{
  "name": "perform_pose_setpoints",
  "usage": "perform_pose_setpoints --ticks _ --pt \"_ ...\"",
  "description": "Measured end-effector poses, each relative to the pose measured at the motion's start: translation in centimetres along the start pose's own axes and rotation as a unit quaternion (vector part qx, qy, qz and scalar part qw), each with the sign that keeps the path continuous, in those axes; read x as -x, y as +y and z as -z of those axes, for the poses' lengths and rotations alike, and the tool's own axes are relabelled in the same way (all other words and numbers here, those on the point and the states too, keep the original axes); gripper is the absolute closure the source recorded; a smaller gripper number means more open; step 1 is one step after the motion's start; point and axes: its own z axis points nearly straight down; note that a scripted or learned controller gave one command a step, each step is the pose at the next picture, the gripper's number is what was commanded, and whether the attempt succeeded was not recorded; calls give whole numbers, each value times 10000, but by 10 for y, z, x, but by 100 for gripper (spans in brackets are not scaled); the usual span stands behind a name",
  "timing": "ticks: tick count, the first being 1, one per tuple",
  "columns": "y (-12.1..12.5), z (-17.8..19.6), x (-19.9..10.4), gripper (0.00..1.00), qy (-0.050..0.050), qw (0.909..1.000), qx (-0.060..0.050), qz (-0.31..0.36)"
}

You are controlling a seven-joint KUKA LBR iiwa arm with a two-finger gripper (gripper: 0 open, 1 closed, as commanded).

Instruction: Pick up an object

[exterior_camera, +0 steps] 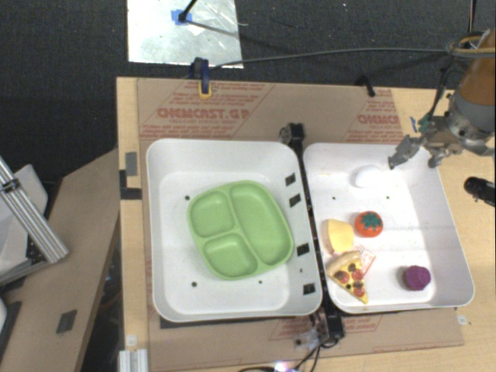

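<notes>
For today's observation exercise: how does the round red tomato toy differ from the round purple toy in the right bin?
The red tomato toy has a green top; the purple toy is one colour. The tomato lies mid-bin beside the yellow wedge; the purple one lies alone near the right wall. Both are small and round.

You are looking at two white bins on a tan bench (93,208) lined with brown cardboard printed in red lettering. The left bin (167,208) carries a pale green divided tray (240,229). In the right bin (446,231), a red tomato with a green top (370,223) sits at centre, a yellow wedge (336,235) at its 8 o'clock, a yellow pizza slice dotted red and black (350,273) at 7 o'clock, a purple ball (417,277) at 5 o'clock, and a white lump (365,177) at 12 o'clock.
</notes>
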Motion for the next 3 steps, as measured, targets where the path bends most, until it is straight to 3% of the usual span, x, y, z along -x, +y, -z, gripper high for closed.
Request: perform_pose_setpoints --ticks 1,2,3 --pt "3 9 -1 0 -14 10000 64 16" --pt "10 -47 -7 0 -14 10000 61 30" --pt "23 -74 -1 0 -29 9999 153 30"
